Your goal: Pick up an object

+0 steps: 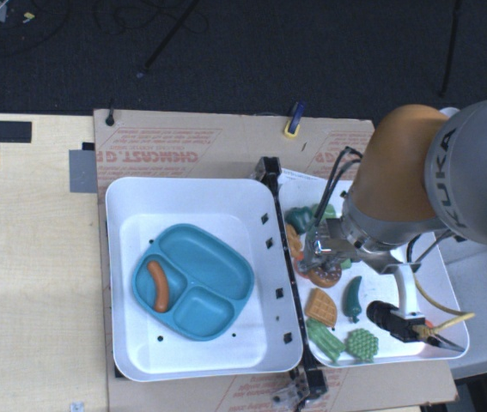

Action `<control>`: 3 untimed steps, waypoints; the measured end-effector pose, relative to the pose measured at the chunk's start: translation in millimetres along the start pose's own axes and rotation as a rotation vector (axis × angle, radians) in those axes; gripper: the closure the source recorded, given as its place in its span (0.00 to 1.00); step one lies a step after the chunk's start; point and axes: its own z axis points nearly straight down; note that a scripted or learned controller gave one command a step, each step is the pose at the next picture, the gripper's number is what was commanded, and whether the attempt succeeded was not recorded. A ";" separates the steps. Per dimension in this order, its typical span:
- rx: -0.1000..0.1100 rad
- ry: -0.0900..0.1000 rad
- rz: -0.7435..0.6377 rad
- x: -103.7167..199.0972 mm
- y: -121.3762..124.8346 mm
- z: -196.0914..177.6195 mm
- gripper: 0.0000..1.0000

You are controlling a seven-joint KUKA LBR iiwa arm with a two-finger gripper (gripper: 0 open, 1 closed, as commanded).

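Arm: the grey arm (398, 178) is smooth and rounded, with a glossy orange band. It leans in from the right over the right bin (446, 269) and covers much of that bin's upper half.
Gripper: the gripper (316, 251) is metallic and sits low over the toy food near the bin's left wall. From this angle I cannot tell whether it is released or clenched, and nothing can be seen held in it.
Task objects: a heap of small plastic toy foods lies in the right bin, crowded against its left side.
Brown piece: a brown round piece (326, 275), flat and speckled, lies just below the gripper, so close that contact cannot be judged.
Waffle: an orange waffle wedge (321, 306) with a grid-pressed face lies just under the brown piece.
Pepper: a dark green pod (352, 298), smooth and curved, lies beside the waffle to its right.
Green pieces: a pale green ridged piece (326, 341) and a knobbly green round piece (362, 343) lie side by side at the bin's lower edge.
Teal piece: a teal lump (300, 219) sits above the gripper, partly hidden by the wrist and cables.
Left bin: the left bin (131, 204) is shallow, matte white plastic with rounded corners.
Plate: a blue divided plate (213, 269) with three compartments lies tilted on the left bin's floor.
Sausage: an orange-brown sausage (158, 286), glossy and slightly bent, lies in the plate's left compartment.
Underlay: a cardboard sheet (183, 144) with red print lies beneath both bins, and a blue-and-yellow clip (294, 120) sits at its top edge.
Bench: the pale wood-grain bench top (28, 273) lies to the left of the bins.
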 end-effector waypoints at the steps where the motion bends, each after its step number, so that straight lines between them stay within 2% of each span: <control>1: -0.006 -0.001 0.001 6.7 2.2 -20.6 1.00; 2: -0.004 -0.001 0.003 4.1 2.2 -19.2 1.00; 3: -0.003 -0.001 0.002 15.6 0.9 -11.0 1.00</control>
